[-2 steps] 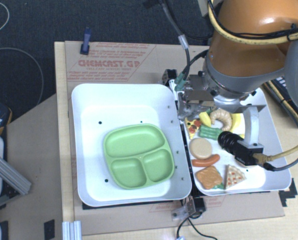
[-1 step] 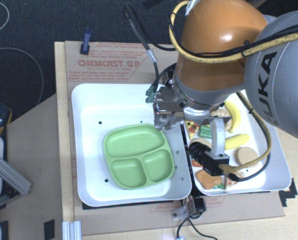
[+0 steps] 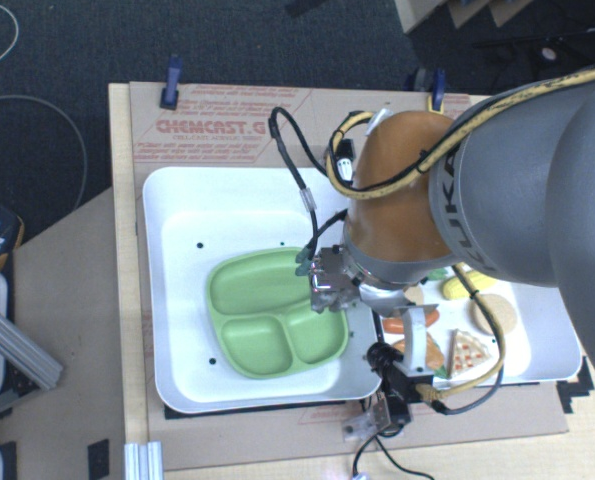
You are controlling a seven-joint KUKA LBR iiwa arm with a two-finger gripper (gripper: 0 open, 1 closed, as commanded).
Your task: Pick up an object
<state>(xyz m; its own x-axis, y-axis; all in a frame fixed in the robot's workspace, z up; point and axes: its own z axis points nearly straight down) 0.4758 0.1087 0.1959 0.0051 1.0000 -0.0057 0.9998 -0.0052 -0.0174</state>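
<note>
Your gripper [image 3: 327,286] hangs over the tray's [image 3: 262,313] right edge in the left bin [image 3: 172,268], near its right wall. You can't tell the jaw opening; nothing visibly held. Tray runs leftward from it.

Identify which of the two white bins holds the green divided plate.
The left bin, farther from the arm's base, holds the green divided plate. The right bin holds small toy foods instead.

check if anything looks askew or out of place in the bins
The green divided plate lies turned at an angle to the left bin's walls. Nothing looks spilled or damaged; toy food, including a pizza slice, sits in the right bin.
</note>
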